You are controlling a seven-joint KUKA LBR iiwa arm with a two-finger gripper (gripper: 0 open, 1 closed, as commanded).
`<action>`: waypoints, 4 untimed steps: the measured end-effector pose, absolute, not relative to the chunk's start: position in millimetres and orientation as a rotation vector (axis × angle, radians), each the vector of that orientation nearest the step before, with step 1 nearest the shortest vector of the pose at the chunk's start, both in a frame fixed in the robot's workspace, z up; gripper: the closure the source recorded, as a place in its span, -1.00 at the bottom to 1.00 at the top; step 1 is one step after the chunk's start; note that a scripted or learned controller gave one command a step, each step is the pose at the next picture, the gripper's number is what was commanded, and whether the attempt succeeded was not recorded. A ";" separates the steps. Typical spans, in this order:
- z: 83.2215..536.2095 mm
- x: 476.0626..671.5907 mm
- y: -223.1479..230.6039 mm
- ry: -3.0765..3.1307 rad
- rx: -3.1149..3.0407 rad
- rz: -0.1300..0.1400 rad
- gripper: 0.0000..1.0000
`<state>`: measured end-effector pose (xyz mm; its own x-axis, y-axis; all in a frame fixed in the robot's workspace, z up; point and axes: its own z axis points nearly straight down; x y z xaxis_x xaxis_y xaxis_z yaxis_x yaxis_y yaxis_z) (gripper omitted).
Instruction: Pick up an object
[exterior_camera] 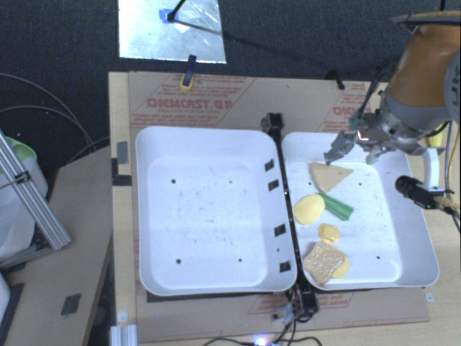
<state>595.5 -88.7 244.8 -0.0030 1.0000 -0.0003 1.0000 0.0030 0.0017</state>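
Observation:
My gripper [357,153] hangs over the far part of the right bin [403,265], fingers spread open with nothing between them. Just below its left finger [337,151] lies a tan wedge [330,176]. Nearer the front sit a round yellow piece [308,209] and a green stick [338,207] side by side. A small yellow lump [328,232] lies in front of them, and a tan cracker-like square [323,261] rests near the bin's front left corner, over a yellow bit [341,268].
The left bin [209,215] sits beside the right one, with black clips [274,186] along their shared rim. Both stand on a cardboard sheet [216,96]. A shiny metal plate [171,20] lies beyond the bench's far edge.

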 end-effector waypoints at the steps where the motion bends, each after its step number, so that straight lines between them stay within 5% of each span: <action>1: 101.7 526.7 -89.5 2.229 2.232 -0.013 -1.00; 2: 86.7 545.3 -82.9 2.223 2.215 0.004 -1.00; 3: 83.8 483.8 -94.9 2.223 2.226 -0.004 -1.00; 4: 119.2 488.0 -84.6 2.223 2.214 0.005 -1.00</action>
